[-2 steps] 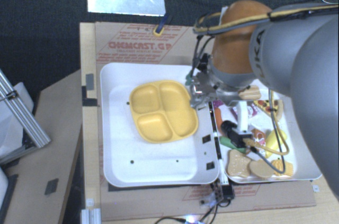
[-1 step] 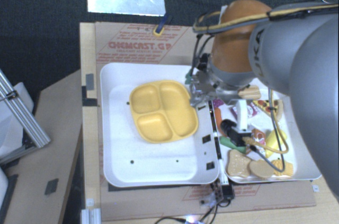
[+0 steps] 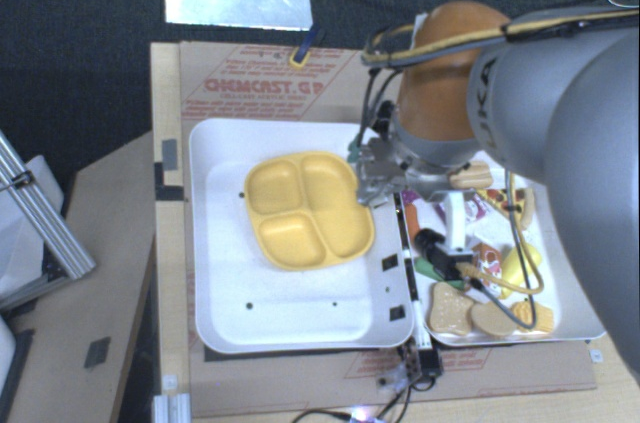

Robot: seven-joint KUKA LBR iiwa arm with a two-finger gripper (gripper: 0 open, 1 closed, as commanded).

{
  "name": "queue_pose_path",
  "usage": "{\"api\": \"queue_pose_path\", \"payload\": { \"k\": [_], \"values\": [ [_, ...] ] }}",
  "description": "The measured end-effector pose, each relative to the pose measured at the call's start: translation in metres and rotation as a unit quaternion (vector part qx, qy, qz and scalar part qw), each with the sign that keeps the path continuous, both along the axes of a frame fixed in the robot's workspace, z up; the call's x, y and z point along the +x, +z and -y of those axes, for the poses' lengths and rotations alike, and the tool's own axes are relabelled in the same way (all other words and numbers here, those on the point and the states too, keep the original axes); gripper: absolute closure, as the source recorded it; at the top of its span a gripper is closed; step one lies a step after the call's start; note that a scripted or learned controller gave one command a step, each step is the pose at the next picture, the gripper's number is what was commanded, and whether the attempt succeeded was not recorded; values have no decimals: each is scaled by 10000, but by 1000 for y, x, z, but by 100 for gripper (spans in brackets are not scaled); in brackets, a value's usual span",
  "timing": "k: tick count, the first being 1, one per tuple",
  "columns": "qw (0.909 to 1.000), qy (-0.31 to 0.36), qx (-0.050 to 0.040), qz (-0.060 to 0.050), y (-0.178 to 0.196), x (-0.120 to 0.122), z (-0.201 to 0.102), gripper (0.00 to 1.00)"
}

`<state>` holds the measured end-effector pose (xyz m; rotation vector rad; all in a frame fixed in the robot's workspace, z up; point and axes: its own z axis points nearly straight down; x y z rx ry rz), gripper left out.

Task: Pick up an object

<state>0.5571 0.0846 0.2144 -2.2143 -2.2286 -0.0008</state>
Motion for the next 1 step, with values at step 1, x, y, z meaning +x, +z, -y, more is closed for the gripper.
{"api": "queue_pose_path", "payload": {
  "k": [1],
  "values": [
    [10000,3,3,7,18,9,2,100]
  ]
}}
